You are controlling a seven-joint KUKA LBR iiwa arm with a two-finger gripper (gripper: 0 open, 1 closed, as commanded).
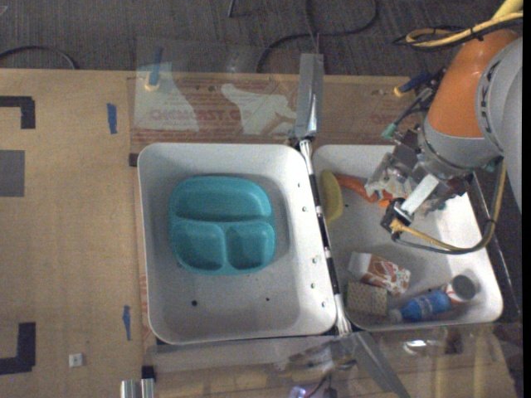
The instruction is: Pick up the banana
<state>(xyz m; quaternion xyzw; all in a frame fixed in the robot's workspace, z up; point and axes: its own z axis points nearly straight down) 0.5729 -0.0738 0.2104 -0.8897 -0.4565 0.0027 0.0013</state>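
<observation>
The wooden worktop (75,222) carries two white bins side by side. The left bin (158,305) holds one teal divided plate (221,224) with three compartments, lying flat toward the bin's 11 o'clock part.

The right bin (485,305) holds five things. One banana (332,196) lies against the bin's left wall at about its 10 o'clock, yellow and curved, running roughly 12 to 6. Just beside it at its 3 o'clock lies one carrot (358,186), running off toward 4 o'clock. Along the bin's 6 o'clock edge lie one small printed carton (380,271), one tan square piece (367,298) just beside the carton at its 7 o'clock, and one blue bottle (426,306) on its side, its dark cap pointing to 2 o'clock.

The grey arm (489,98) with its orange band comes in from 2 o'clock, and the jaws hang over the far end of the carrot. I cannot tell whether they are apart or together. The banana lies near them at their 9 o'clock, apart from them, with the carrot between.
</observation>
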